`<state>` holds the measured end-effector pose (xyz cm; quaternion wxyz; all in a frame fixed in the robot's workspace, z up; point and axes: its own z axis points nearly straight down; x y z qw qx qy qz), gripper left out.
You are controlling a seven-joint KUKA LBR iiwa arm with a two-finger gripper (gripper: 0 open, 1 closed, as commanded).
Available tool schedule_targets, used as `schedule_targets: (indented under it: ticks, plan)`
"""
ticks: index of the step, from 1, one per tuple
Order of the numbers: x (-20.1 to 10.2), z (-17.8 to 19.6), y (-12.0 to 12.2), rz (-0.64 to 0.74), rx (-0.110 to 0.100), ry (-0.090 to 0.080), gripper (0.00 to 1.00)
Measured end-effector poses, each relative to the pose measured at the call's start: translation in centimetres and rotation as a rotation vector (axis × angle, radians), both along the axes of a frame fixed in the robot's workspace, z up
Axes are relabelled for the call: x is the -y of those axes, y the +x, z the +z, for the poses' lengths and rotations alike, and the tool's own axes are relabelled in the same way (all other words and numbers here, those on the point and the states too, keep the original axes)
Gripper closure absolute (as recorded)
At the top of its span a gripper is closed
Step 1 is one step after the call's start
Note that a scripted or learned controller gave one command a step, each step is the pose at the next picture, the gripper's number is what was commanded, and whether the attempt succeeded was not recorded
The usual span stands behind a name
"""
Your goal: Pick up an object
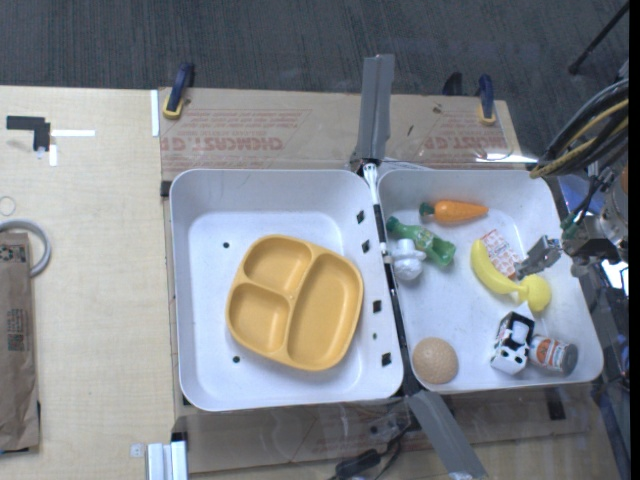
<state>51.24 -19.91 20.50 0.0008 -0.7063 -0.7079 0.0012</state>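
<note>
The right bin [560, 203] holds the loose objects. An orange carrot [456, 210] lies at its far side, with a green toy [422, 241] and a small white piece [407, 264] to its left. A yellow banana [503, 276] lies in the middle right, with a small red-and-white packet [499, 249] on top of it. At the near side are a tan ball [435, 360], a black-and-white cow-pattern box [513, 344] and a small can [553, 355]. My gripper [542, 255] reaches in over the bin's right wall, just above the banana's right end.
The left bin [200, 268] holds a yellow divided plate [295, 301]. A grey divider [376, 108] rises between the bins at the back. Cables and the arm's body [598, 233] crowd the right edge. A brown paper bag [15, 338] lies far left.
</note>
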Motion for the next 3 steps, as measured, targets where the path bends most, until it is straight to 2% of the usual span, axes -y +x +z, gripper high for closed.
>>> schedule_targets:
  ticks: [1, 2, 3]
  plan:
    - [-1.1, -11.3, 4.0, 0.086, 0.003, -0.001, 0.0]
    - [-1.0, -10.4, 4.0, 0.083, 0.004, -0.002, 1.0]
    - [-3.4, -1.3, 7.5, -0.098, 0.002, -0.002, 1.0]
